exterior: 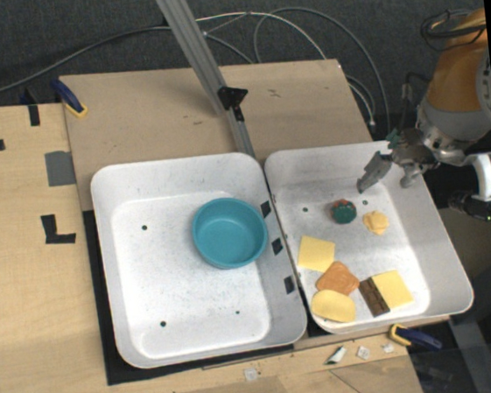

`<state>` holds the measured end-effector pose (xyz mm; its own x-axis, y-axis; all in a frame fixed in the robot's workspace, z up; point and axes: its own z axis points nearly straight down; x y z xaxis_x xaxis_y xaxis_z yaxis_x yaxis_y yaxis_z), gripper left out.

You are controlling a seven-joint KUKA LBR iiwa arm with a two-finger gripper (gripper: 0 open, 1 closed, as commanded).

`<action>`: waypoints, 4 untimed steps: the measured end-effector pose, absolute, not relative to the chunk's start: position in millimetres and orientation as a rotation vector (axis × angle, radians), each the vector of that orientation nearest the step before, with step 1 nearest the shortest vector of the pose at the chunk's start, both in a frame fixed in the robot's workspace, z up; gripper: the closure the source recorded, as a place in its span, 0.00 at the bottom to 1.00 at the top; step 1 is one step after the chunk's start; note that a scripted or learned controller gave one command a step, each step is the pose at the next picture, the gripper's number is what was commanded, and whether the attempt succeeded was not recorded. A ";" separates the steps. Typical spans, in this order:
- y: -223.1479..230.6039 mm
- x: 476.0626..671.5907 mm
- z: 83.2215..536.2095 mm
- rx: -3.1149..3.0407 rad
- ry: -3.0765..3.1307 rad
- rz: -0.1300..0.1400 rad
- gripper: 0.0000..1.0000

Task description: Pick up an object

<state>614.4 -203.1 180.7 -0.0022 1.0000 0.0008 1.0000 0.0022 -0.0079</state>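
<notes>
- The two-finger gripper [390,170] hangs spread and empty over the right white bin [435,240].
- The small round teal object [344,212] lies in this bin, down-left of the fingertips, near.

The arm [462,87] runs off the picture's right edge.

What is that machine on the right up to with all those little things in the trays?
A grey and orange robot arm reaches in from the right, its open pincer hanging over the right-hand white bin with nothing held. In that bin lie a small teal ball, yellow foam pieces and an orange chunk. The left white bin holds a round blue bowl.
</notes>
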 end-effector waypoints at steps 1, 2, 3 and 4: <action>-194.9 608.4 121.2 -2.216 -2.220 0.003 0.00; -193.7 608.0 86.6 -2.218 -2.223 0.004 0.00; -193.2 608.5 98.1 -2.216 -2.224 0.003 1.00; -183.0 606.5 148.0 -2.221 -2.226 -0.003 1.00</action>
<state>606.5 -183.0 148.0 -0.0024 1.0000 -0.0005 1.0000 0.0024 0.0032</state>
